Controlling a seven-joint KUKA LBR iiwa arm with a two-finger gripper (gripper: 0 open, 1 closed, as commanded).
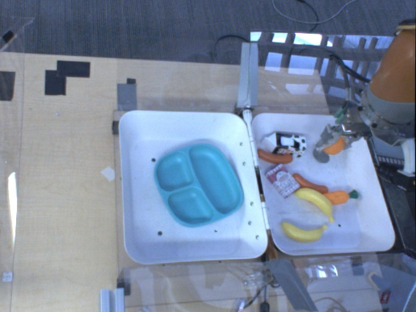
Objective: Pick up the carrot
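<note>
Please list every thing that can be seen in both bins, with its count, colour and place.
shallow white plastic bins: two, white, side by side on the bench
blue divided plastic plate: one, blue, middle of left bin
black-and-white toy cow: one, right bin, top
brown sausage: one, below the cow
red-and-white packet: one, right bin, centre-left
orange carrot with green tip: one, right bin, centre-right
yellow bananas: two, right bin, lower part
small orange piece: one, at the gripper
gripper: one, grey, upper right bin

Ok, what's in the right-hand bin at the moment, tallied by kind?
Bananas: 2
Carrot: 1
Red-orange sausages: 2
Red-and-white packet: 1
Black-and-white toy: 1
Orange piece by the gripper: 1
Total: 8
</note>
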